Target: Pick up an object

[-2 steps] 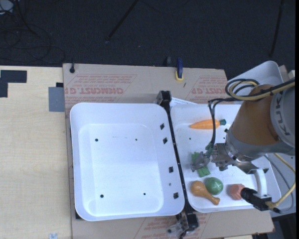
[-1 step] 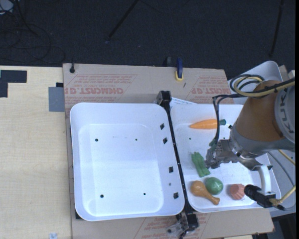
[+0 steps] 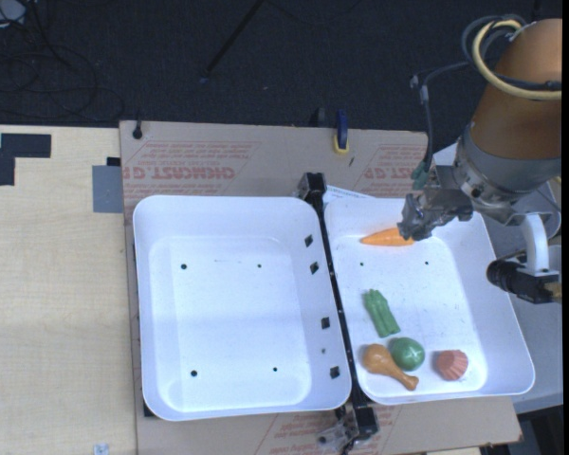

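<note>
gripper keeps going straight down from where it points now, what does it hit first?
Most likely the orange carrot-shaped toy: the dark two-finger gripper sits over its right end in the right-hand shallow white bin. Depth is unclear, so it may just miss and meet the bin floor.

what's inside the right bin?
Right bin holds an orange carrot at the gripper, a green vegetable, a drumstick, a green ball and a pink piece. The carrot's right end is covered.

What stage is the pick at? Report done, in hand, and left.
Done: the gripper has reached the right bin and sits at the carrot.
In hand: nothing clearly held; the carrot lies on the bin floor.
Left: grasping and lifting. The green vegetable, drumstick, green ball and pink piece lie untouched.
</note>
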Controlling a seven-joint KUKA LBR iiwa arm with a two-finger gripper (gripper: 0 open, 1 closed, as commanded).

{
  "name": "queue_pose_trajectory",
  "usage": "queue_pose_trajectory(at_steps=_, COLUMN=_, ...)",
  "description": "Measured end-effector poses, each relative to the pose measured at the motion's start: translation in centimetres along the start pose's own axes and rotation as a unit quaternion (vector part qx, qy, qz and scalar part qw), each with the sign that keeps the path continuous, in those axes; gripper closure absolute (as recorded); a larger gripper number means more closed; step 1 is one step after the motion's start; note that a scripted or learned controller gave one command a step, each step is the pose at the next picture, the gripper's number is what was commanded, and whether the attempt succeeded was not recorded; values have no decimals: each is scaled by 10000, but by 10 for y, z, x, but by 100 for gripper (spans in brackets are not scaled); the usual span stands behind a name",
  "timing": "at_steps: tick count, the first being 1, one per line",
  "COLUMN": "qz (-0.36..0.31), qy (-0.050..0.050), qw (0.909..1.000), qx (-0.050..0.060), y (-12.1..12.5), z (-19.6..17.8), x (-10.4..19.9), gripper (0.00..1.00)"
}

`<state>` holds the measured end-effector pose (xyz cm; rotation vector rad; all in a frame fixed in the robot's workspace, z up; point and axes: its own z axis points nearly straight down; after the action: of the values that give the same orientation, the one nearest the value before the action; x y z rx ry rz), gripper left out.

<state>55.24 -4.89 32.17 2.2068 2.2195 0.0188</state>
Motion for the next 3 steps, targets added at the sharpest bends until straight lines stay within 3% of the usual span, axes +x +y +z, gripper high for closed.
queue_pose_trajectory(at_steps=1, qz=-1, qy=13, qw=9999, qx=109, y=-60, z=-3, x=55, gripper=100)
queue_pose_trajectory(at_steps=2, qz=9, qy=5, qw=10000, qx=2, y=-31, z=-183, x=78, gripper=100)
queue_pose_trajectory(at_steps=3, qz=-22, qy=7, qw=9999, qx=98, y=-35, z=-181, x=171, gripper=100)
